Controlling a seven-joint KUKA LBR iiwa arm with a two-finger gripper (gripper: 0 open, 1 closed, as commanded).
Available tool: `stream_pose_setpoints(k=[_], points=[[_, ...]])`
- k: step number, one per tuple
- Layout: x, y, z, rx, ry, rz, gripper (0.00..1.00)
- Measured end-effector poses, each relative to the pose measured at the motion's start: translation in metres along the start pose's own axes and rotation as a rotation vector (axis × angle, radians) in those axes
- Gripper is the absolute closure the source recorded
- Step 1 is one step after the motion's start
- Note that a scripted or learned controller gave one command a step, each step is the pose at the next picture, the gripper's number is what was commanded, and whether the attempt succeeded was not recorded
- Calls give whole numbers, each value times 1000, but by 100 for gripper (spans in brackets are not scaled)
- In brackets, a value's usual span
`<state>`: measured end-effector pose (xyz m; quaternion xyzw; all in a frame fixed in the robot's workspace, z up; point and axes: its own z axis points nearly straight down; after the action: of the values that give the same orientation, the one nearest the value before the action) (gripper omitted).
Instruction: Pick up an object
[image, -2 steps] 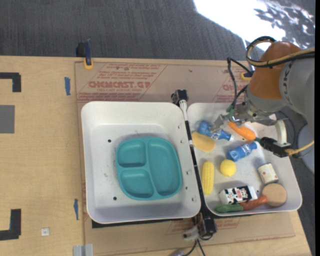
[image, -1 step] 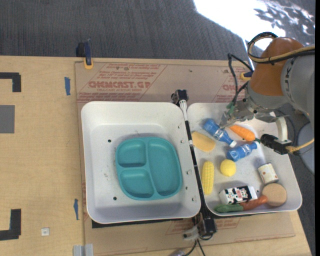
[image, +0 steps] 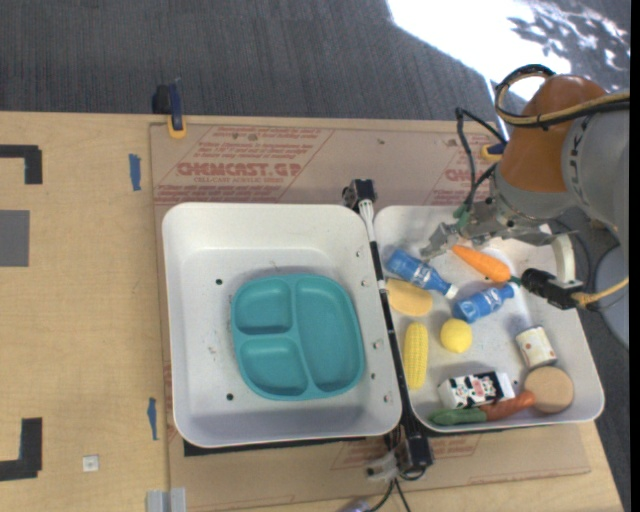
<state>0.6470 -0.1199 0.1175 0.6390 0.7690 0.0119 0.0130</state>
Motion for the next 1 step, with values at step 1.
stream_pose_setpoints(k=[1], points=[[-10, -25, 31, 35, 11, -219, 0]])
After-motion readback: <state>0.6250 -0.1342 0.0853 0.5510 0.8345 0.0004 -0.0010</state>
